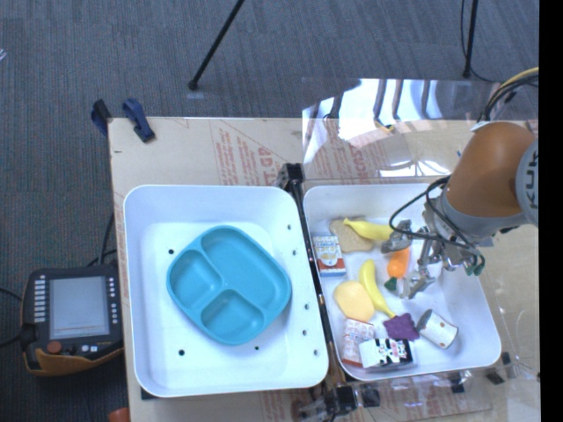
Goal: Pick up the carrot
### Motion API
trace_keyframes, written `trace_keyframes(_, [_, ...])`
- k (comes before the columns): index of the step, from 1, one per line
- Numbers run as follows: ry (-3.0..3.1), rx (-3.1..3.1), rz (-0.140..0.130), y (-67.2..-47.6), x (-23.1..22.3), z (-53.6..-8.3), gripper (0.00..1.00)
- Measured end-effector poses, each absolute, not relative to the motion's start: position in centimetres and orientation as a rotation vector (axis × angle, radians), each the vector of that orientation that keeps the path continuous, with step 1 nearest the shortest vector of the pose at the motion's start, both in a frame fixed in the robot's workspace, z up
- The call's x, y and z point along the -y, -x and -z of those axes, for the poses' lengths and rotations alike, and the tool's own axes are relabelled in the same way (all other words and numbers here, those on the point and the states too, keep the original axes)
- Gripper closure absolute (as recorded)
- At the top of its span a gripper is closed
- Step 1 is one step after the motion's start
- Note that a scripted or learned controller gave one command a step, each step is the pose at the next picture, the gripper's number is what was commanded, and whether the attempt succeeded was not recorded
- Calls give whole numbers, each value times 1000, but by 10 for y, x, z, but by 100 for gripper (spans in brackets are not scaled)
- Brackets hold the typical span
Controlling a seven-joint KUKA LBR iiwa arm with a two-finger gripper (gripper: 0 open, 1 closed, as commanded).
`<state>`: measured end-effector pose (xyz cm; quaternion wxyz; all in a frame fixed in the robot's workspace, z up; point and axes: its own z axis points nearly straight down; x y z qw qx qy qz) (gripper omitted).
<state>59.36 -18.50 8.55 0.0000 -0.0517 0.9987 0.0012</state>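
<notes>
The left white bin (141,236) holds a blue divided plate (229,283) near its middle. Beside it, the right white bin (479,310) is crowded with toy food. Reaching in over that bin's right wall, the grey and orange arm (488,178) hangs its gripper (420,269) above the bin floor; whether its fingers are open or closed cannot be told. The carrot (399,263) lies just left of the gripper, touching or nearly so, below a banana (368,229) and above a purple piece (401,327)
</notes>
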Motion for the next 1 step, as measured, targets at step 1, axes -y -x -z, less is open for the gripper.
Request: trace_keyframes(1, [173,-3137,-8,-595,181,-94,100])
